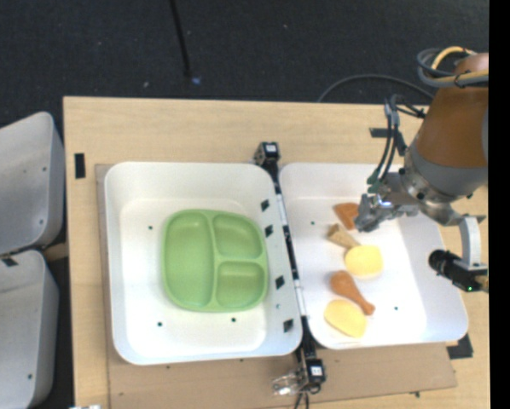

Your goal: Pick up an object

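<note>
Looking down from the camera view: two shallow white bins side by side on the bench, divider strip (282,245) between them serving as the landmark. Left of the divider, the left bin (123,313) with a green compartment tray (214,259) lying flat near its middle, three sections, nothing seen in them. Right of the divider, the right bin (425,313) with the toy food: an orange-brown piece (347,214) farthest up, a tan wedge (342,237) just below it and nearest the divider, a yellow round piece (364,261) touching or just beside the wedge, a chicken drumstick (352,290) under that, and a yellow oval piece (345,318) lowest, close to the drumstick. Reaching in from the right, grey arm with orange band, gripper (368,214) down right beside the orange-brown piece, on the side away from the divider. Fingers dark and blurred against the food; whether apart or closed on anything, cannot tell. No object clearly between them, so no grasp claimed. Risks, as a judgement: pieces packed tight, so a closing finger could shove the wedge or the yellow round piece aside instead of catching one; a descent slightly off the orange-brown piece could pinch only its edge and let it slip out on the lift; trailing cables near the wrist could snag.
</note>
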You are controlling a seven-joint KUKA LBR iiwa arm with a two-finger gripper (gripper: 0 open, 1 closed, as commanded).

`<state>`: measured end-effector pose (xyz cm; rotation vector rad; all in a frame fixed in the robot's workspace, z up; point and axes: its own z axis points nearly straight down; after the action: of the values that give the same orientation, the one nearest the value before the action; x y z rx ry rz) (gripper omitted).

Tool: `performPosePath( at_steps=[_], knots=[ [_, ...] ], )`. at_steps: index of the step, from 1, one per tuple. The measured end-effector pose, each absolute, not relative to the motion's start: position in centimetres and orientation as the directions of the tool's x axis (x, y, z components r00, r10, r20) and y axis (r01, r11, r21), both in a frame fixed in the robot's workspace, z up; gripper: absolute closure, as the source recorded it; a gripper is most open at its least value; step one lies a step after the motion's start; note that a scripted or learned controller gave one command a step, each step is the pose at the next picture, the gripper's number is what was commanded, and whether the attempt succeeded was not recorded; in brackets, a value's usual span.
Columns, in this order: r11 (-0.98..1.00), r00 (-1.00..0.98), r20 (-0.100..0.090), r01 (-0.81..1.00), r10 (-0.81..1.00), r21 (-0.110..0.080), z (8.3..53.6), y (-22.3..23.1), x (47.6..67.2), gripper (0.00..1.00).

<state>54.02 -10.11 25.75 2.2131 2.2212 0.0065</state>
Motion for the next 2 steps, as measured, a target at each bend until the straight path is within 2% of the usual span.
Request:
performPosePath(
  at_steps=[1,2],
  knots=[
    [0.007,-0.007,0.001,1.0,1.0,0.003,26.3,-5.8,56.0,1.0],
    [0.006,-0.006,-0.001,1.0,1.0,0.001,25.0,-1.0,57.3,1.0]
  ],
)
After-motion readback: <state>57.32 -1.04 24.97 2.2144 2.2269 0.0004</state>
